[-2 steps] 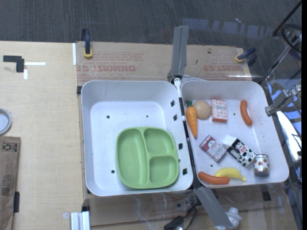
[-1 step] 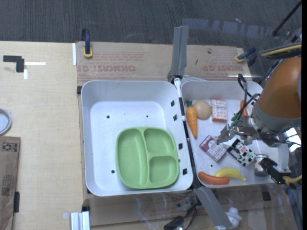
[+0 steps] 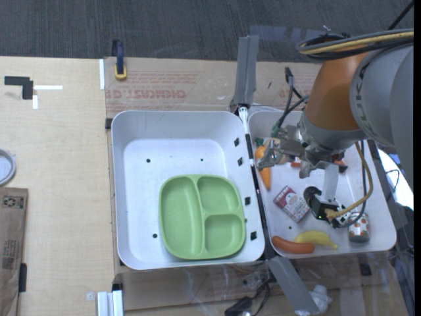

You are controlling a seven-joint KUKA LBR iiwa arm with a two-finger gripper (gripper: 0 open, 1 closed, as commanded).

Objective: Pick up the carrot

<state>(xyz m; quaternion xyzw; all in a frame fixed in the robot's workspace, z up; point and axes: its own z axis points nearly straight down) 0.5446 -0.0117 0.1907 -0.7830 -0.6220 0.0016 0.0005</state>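
Camera view: we see the carrot [image 3: 264, 168] lying against the right bin's [image 3: 381, 242] left wall, long axis roughly up-down in frame. The gripper [image 3: 279, 151] sits just right of it; we cannot tell its opening.

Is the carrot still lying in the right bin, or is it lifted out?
In the bin. The carrot lies against the right bin's left wall, partly hidden under the gripper. Whether it's gripped: cannot tell.
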